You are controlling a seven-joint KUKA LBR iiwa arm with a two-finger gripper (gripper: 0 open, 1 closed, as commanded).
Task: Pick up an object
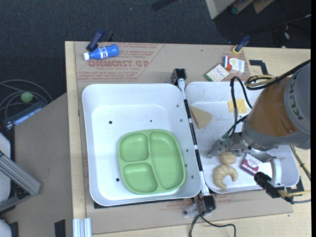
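The right bin [212, 90] holds a tan wedge [201, 116], a yellow square slice [238, 105], a croissant [224, 174], a small round bun [227, 158] and a red-and-white packet [249, 165]. My gripper [220, 147] is low inside this bin, pointing left. It sits just above the bun and right of the bin's left wall. The grey and orange arm [276, 112] covers the right part of the bin.
A green divided plate [150, 160] lies in the left bin [98, 132]. On the bench behind the bins are a blue-and-white tube [101, 52] and small printed cartons [224, 69]. A clamp [178, 75] joins the bins at the back.
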